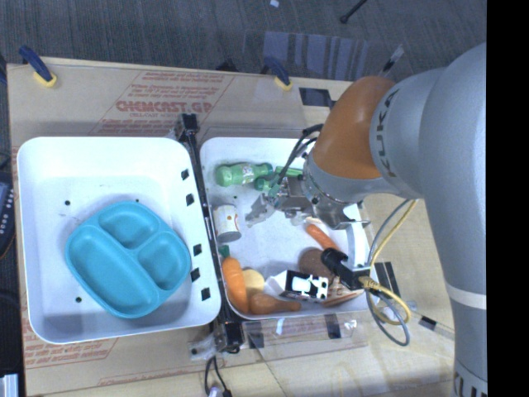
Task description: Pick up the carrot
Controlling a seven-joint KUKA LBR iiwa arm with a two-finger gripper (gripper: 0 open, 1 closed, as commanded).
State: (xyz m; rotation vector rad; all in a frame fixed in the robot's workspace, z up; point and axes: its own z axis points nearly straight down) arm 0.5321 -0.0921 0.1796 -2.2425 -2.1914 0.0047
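Observation:
A slim orange carrot [318,236] lies in the right bin [248,151], just below the arm's wrist, and its upper end is hidden by the wrist. My gripper [263,208] hangs over the middle of that bin, left of and slightly above the carrot. It points toward a small white can [225,222] and holds nothing that I can see. The grey arm with its orange band [355,139] covers the bin's right side.
A green bottle [242,174] lies at the back of the right bin. Along the front wall are a thick orange piece [234,278], a brown roll [269,304], a black-and-white box [308,285] and a brown lump [312,259]. A blue divided plate [126,257] lies in the left bin [50,164].

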